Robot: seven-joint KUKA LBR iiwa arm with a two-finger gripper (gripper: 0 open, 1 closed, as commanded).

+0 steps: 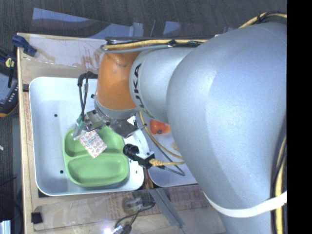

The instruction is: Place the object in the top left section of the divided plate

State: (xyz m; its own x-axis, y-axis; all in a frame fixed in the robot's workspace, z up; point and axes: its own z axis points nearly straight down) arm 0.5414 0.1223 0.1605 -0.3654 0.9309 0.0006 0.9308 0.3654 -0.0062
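I see the object (92, 144), a small flat packet with a red and white pattern, lying tilted over the divider of the green divided plate (97, 172), at about the 12 o'clock part of the plate, between its upper sections and above the big lower section. The claw (88, 126) is directly over the upper edge of the packet, at 12 o'clock from it, and it seems to touch or almost touch it; I cannot tell if the claw is apart, together or clamped on the packet, because the wrist covers it. The plate sits in the lower half of the left bin (44, 130), toward 5 o'clock of that bin. The arm (219, 106) comes from 3 o'clock and covers most of the view, with its orange band (114, 82) just above the wrist. A black cable (84, 94) runs down along the wrist at 11 o'clock from the packet. At 3 o'clock from the plate, in the right bin (168, 177), I see a small orange thing (158, 127), partly hidden under the arm. The wooden worktop (73, 213) shows around both bins.
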